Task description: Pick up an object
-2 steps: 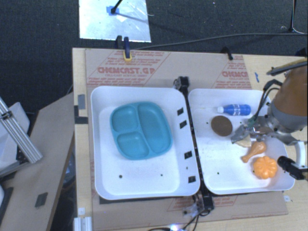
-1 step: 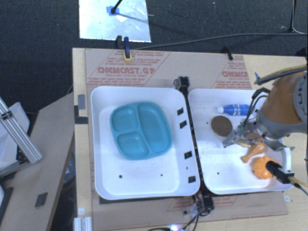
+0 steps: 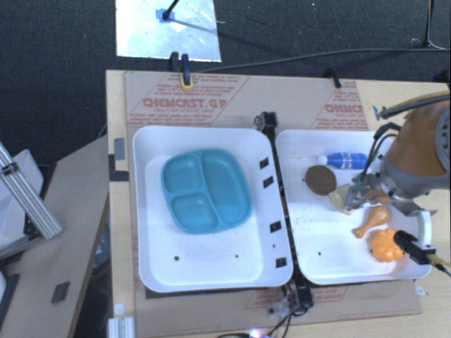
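Hovering over right bin (image 3: 310, 259), claw (image 3: 354, 197); finger state cannot be told. Beige object (image 3: 340, 200) seen touching claw's left; drumstick (image 3: 372, 221) placed just below-right.

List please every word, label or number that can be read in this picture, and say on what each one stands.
"CHEMCAST GP": red print on the brown protective sheet behind the left bin.
"CHEMCAST": the same red print, slanted and partly cut off, on the sheet behind the right bin.
Smaller red lines under these logos: too small to read.
Blue bottle: no readable label.
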You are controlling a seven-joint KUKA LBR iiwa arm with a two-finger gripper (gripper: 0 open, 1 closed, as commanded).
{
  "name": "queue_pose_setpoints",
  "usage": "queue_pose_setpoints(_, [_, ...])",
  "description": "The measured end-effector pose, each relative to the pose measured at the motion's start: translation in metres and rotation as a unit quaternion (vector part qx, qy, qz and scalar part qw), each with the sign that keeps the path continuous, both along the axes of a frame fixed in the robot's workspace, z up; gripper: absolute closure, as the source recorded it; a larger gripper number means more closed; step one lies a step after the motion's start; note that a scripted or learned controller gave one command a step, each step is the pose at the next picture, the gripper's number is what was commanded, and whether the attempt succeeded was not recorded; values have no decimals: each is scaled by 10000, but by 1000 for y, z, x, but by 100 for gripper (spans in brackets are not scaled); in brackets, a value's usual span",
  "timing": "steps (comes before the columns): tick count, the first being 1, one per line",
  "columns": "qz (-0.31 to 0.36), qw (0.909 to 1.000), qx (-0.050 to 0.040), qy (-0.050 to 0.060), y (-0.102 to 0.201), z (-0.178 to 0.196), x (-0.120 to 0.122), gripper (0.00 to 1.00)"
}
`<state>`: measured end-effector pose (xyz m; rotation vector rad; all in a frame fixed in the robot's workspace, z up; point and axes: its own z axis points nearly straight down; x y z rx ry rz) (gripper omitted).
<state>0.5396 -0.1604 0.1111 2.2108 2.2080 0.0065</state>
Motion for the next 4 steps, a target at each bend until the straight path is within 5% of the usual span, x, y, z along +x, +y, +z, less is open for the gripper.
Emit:
queue_pose_setpoints(3, [33, 10000, 33, 34, 3, 168, 20, 100])
queue_pose_setpoints(4, [45, 10000, 46, 71, 44, 160, 12, 100])
